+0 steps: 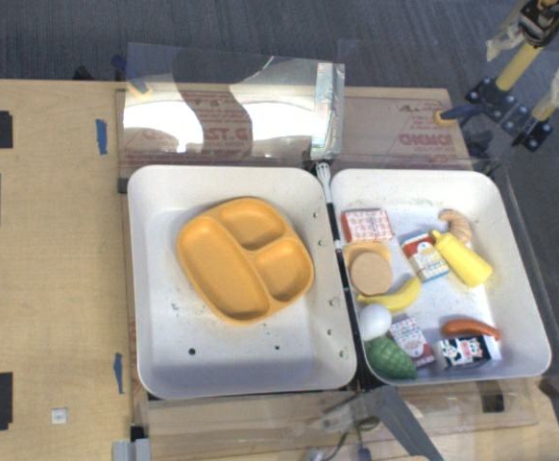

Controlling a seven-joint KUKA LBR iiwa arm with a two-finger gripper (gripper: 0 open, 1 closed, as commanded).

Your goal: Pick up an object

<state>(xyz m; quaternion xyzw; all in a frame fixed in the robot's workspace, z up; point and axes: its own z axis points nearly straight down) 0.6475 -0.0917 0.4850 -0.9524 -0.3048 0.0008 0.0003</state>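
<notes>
While pincer point(515, 111) hovers beyond far corner of right bin point(409, 192), state unclear, yellow bottle point(463, 258) inside, well apart.

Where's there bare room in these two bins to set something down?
Left white bin: bare floor in front of the yellow divided plate, plus its back corners. Right white bin: a bare strip along the back wall, behind the red-and-white box. Crowded from there to the green toy.

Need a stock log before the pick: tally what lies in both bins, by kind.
Divided yellow plate: 1
Small printed boxes: 4
Toy foods: 6
Yellow bottle: 1
Total: 12
</notes>
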